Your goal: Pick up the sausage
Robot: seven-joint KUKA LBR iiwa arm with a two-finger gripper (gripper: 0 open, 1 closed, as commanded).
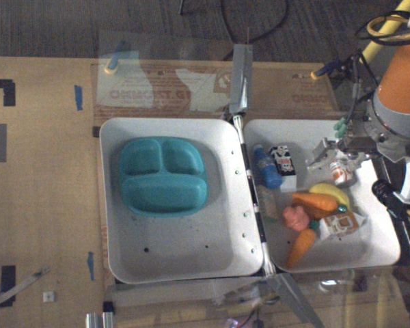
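The sausage [315, 202] is an orange-brown, rounded link lying across the middle of the right bin [369, 251]. It is wedged between a yellow banana [331, 193] and a pink toy [295, 218]. My gripper [336, 157] hangs over the bin's upper right part, up and to the right of the sausage and apart from it. Its metal fingers [320, 152] are spread open, with nothing held between them. A small white and orange bottle [339, 174] lies just below the fingertips.
The right bin also holds a blue bottle [266, 169], a black and white carton [281, 160], a tapered carrot [301, 247] and a brown and white box [342, 223]. A teal divided plate [163, 176] sits in the left bin [184, 251].
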